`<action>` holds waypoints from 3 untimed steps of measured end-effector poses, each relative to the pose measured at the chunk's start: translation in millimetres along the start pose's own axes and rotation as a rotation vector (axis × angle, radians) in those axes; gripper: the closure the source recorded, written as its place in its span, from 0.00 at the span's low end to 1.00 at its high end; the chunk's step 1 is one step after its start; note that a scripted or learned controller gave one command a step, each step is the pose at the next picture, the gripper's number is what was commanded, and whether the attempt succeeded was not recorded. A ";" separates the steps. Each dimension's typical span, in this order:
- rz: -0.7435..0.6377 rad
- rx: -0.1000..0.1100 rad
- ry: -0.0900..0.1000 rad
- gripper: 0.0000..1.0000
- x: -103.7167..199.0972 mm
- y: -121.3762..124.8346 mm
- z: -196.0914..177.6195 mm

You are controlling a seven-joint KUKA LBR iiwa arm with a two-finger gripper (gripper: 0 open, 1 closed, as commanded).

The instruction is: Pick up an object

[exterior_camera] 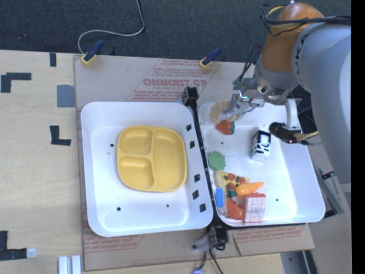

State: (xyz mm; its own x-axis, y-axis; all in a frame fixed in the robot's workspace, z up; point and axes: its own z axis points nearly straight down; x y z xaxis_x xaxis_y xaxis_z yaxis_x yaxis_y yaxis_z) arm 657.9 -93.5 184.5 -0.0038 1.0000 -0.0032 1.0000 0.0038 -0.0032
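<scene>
Over the far end of the right bin, my gripper sits right above a small red toy. I cannot tell if it has hold. That toy could slip away. Both bins rest on brown board on the counter.

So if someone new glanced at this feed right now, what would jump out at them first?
Probably the yellow three-compartment plastic plate, alone in the left white bin. Next, the grey arm's gripper reaching in from the right, down at a small red-orange object at the back of the right white bin. Then the heap of colourful small items along that bin's front left side.
</scene>
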 end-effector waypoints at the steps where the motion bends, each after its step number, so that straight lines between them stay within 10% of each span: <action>1: 0.000 0.000 -0.001 0.00 -0.1 -0.1 0.1; 2: 0.002 -0.010 0.002 0.00 -2.4 -4.2 96.7; 3: 0.002 -0.011 -0.004 1.00 -4.6 -4.3 86.9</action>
State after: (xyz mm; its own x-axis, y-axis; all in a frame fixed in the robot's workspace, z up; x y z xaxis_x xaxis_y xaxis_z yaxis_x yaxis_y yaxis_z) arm 653.4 -98.4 97.7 -0.0014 1.0000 -0.0069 1.0000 0.0014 0.0079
